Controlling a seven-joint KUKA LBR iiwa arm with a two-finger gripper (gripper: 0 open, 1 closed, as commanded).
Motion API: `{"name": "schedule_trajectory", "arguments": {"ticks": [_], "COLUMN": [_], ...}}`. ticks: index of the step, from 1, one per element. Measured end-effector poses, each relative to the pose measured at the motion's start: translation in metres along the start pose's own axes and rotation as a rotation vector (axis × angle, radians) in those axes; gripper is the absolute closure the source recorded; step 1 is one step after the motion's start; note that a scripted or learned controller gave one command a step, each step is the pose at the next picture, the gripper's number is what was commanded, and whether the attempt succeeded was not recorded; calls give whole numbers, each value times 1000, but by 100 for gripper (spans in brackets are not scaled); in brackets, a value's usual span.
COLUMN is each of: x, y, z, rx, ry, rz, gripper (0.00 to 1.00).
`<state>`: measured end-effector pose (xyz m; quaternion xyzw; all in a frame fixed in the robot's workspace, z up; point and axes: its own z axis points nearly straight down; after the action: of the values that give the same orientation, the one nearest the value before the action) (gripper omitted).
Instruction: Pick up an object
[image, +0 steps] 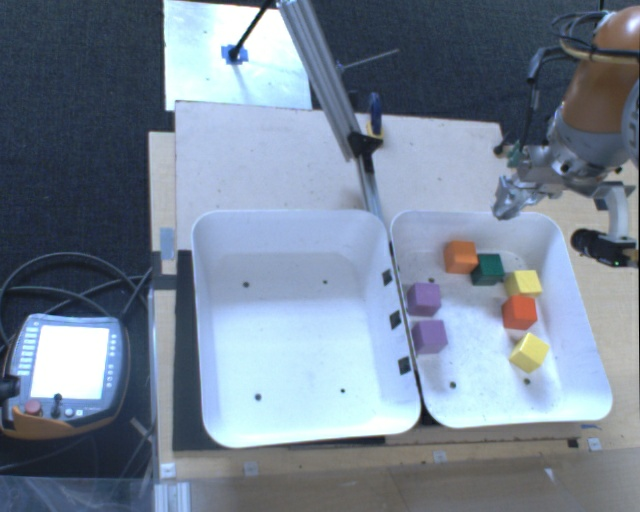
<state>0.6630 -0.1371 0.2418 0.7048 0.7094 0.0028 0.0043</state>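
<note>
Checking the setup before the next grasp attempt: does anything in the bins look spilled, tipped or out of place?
Nothing stands out. All seven blocks sit inside the right bin: two purple blocks, an orange block, a green block, two yellow blocks and a red block. The gripper hovers over that bin's far rim.

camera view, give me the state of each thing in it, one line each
gripper: raised over the far rim of the right bin, nothing seen in it
right bin: holds seven blocks
left bin: no blocks in it
orange block: touching the green block
green block: between orange and yellow blocks
two purple blocks: near the left wall
red-orange block: below a yellow block
teach pendant: screen lit
</note>
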Motion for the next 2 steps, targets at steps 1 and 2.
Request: {"name": "schedule_trajectory", "arguments": {"ticks": [1, 2], "x": [0, 59], "y": [2, -10], "z": [-36, -29], "rx": [3, 9], "ry": [1, 4], "rz": [1, -4], "gripper": [100, 100]}}
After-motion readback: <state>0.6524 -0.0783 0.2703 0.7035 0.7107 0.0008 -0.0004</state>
